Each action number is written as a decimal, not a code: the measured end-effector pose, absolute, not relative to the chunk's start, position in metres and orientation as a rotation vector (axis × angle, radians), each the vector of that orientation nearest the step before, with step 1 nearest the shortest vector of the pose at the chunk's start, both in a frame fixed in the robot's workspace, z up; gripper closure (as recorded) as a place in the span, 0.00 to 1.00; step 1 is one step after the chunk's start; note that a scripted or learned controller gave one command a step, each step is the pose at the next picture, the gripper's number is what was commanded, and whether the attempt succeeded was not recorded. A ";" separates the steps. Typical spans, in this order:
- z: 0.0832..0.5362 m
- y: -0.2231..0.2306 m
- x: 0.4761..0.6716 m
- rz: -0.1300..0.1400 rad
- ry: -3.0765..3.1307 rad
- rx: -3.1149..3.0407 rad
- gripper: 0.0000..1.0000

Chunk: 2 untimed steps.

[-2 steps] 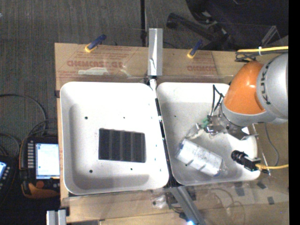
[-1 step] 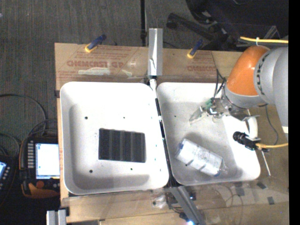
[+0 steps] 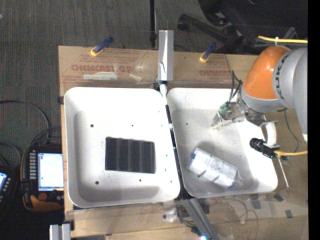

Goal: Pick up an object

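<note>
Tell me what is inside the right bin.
The right bin holds a clear plastic bottle lying on its side near the front. The gripper hangs over the back part. The arm covers the bin's far right corner, so anything there is hidden.

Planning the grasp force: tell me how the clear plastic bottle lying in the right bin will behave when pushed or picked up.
The bottle lies on its side, so a sideways push would probably roll it. It looks clear and thin-walled, likely light, and may buckle under a hard squeeze. Its smooth surface could slip from the pincer.
</note>
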State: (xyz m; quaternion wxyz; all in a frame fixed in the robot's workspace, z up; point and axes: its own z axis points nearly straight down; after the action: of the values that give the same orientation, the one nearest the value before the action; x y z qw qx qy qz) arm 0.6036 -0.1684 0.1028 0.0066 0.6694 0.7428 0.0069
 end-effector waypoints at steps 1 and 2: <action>0.103 -0.169 0.603 0.021 2.324 2.094 0.00; 0.090 -0.199 0.665 0.005 2.264 2.166 0.00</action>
State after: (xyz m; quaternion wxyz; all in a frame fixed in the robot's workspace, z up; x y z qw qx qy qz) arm 0.6651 -0.1993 0.0896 0.0041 0.6914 0.7224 0.0016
